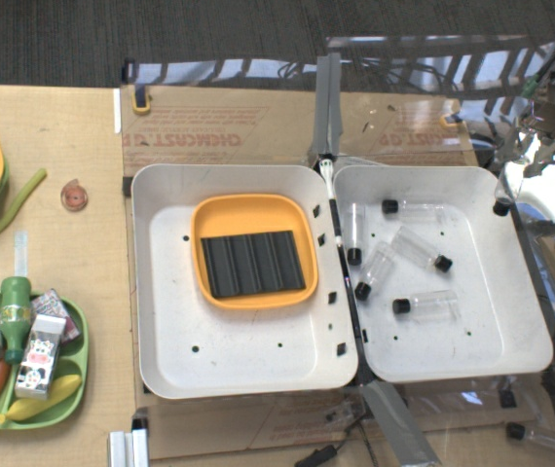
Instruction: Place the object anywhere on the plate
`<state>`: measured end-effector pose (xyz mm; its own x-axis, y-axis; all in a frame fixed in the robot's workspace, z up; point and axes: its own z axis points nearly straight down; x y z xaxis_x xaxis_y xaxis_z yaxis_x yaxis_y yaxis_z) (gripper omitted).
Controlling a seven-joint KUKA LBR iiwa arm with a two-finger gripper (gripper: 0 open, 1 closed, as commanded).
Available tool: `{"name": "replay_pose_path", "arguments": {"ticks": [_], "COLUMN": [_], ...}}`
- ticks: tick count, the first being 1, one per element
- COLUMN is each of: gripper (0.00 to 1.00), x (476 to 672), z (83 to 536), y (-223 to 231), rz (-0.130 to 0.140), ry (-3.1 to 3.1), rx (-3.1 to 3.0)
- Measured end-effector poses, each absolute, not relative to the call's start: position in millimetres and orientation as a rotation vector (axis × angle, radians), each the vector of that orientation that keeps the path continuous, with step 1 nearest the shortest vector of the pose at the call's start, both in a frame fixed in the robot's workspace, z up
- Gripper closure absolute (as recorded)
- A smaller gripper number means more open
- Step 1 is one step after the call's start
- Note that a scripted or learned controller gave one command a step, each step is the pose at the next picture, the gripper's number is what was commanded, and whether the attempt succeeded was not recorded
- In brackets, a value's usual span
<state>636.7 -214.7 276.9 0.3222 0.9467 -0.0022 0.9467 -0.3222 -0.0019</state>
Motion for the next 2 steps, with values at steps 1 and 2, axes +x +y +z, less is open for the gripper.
{"name": "replay_pose_path", "arguments": {"ticks": [1, 2], "gripper": [1.00, 1.00], "x": [659.4, 659.8], "z": [315, 417], "y": [-212, -216], "rz": [0.004, 0.003], "ry": [-1.994, -2.305], "rx": [-2.429, -2.137]}}
